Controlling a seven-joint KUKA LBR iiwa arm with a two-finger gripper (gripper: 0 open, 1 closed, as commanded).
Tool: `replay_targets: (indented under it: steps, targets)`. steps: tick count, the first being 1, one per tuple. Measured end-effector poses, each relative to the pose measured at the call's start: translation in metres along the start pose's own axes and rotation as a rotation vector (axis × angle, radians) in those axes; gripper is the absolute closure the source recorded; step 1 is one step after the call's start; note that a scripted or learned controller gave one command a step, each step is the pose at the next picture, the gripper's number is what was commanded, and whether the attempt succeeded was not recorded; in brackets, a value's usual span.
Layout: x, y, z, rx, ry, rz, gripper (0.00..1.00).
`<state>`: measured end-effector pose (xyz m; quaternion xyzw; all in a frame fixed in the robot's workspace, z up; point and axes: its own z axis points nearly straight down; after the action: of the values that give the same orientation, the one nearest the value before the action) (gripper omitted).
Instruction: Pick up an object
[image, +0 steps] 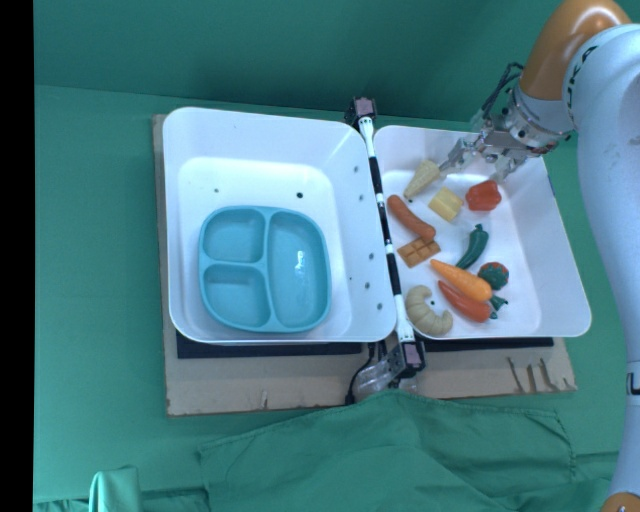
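You see a bench (90, 250) draped in green cloth. A brown board (260, 385) lies flat on it. On the board sit two shallow white bins, left bin (265, 140) and right bin (555, 270), touching along a striped divider (385, 235). Crumpled green fabric (400, 455) overlaps the board's near edge.

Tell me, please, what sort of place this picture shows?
Probably a robot lab's grasping test bench: two white bins on a green-draped surface, toy food such as a carrot, and a grey arm's gripper above them.

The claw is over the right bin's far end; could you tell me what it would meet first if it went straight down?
Probably bare bin floor, between the corn piece and the red pepper. The claw looks clear of both, though depth is uncertain.
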<state>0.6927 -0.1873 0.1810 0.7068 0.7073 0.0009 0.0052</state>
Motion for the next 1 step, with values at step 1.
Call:
replay_targets:
  steps: [1]
  targets:
    - [-0.0011,0.0066,-0.0019,0.018,0.003,0.001,0.00]
